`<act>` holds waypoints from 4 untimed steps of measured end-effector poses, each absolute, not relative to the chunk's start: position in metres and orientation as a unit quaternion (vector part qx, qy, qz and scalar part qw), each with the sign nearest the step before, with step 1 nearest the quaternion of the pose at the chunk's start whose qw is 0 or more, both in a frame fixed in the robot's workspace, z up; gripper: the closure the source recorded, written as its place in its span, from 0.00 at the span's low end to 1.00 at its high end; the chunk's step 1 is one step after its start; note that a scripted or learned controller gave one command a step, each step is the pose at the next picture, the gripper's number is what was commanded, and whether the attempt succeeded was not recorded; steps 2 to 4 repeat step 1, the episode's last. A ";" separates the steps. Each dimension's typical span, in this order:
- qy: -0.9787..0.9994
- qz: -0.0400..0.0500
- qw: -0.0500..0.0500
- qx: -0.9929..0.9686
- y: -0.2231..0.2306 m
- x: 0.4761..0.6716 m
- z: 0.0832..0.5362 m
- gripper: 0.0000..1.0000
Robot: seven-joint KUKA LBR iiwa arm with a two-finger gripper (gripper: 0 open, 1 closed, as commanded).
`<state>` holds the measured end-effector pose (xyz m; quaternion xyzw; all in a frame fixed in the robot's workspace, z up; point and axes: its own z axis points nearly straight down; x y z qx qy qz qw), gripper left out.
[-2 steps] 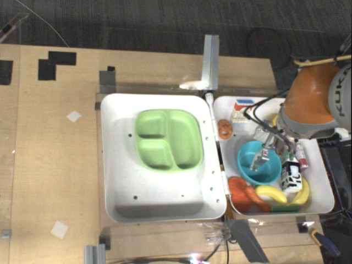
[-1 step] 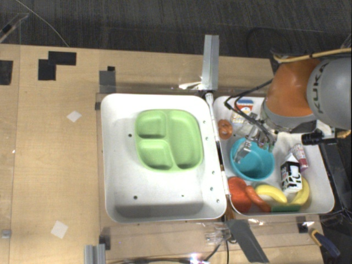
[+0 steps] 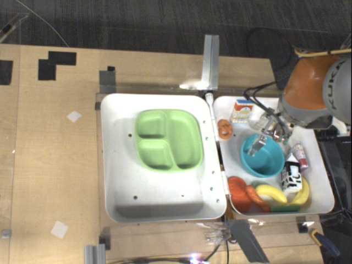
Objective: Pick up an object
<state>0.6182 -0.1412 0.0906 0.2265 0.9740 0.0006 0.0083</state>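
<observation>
My gripper (image 3: 268, 135) hangs over the right bin (image 3: 325, 191), at the far rim of a blue bowl (image 3: 264, 159). Around the bowl lie a small white carton (image 3: 241, 111), a brown ring-shaped piece (image 3: 224, 128), a small pink-capped bottle (image 3: 300, 155), a black-and-white object (image 3: 291, 178), a yellow banana (image 3: 286, 193), an orange carrot (image 3: 258, 196) and a red vegetable (image 3: 238, 190). The grey arm with its orange band (image 3: 308, 87) comes in from the upper right.
The left bin (image 3: 118, 175) holds a green divided plate (image 3: 168, 139). A metal post (image 3: 210, 65) stands behind the gap between the bins. The wooden bench (image 3: 49, 164) stretches to the left.
</observation>
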 end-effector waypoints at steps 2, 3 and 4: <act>0.973 0.001 0.007 0.229 -0.099 0.575 0.091 0.00; 0.973 0.001 0.007 0.229 -0.099 0.575 0.091 0.00; 0.973 0.001 0.007 0.229 -0.099 0.575 0.091 0.00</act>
